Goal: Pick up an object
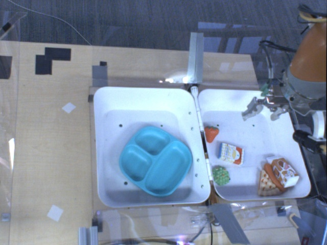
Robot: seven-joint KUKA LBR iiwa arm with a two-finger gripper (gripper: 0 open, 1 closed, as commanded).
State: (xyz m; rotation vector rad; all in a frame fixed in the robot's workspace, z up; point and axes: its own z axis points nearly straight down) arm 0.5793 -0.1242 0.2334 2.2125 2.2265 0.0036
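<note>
Nearest the frame bottom, in the right bin (240, 97), lower right corner: a pizza slice (266, 182) touching a brown-white carton (284, 171). Lower left of that bin: green ball (221, 175). Mid: small juice box (230, 153), w/ an orange strawberry (210, 133) up-left by the divider. Left bin (110, 137) holds a blue sectioned plate (156, 160). Farthest, upper right: claw (264, 109), fingers spread apart, holding nothing, touching nothing, above bare bin floor, well apart from the items.
</note>
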